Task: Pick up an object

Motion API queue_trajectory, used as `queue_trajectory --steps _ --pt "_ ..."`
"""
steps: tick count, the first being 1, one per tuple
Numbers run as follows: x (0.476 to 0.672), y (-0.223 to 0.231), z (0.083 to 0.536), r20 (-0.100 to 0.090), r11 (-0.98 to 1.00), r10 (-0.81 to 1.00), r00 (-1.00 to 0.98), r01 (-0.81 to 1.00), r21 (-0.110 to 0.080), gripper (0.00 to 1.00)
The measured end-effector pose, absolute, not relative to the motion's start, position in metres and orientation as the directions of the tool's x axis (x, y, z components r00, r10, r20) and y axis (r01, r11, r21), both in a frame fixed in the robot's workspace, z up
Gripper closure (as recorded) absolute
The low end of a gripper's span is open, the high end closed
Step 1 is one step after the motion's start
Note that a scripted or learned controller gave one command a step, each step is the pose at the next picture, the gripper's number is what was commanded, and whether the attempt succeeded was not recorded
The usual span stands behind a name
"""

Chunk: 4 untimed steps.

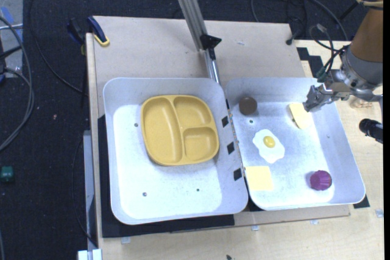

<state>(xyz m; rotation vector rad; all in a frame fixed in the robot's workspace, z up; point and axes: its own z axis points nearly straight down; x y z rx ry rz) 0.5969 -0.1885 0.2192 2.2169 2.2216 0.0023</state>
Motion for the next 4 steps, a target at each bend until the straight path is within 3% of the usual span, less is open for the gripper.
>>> queue_trajectory --steps 3,4 --pt "0.571 -0.018 0.211 0.002 0.008 1.000 -0.008 1.000 -0.003 1.00" --pt "0.579 0.040 0.217 0.002 0.009 1.000 -0.009 1.000 0.002 1.00"
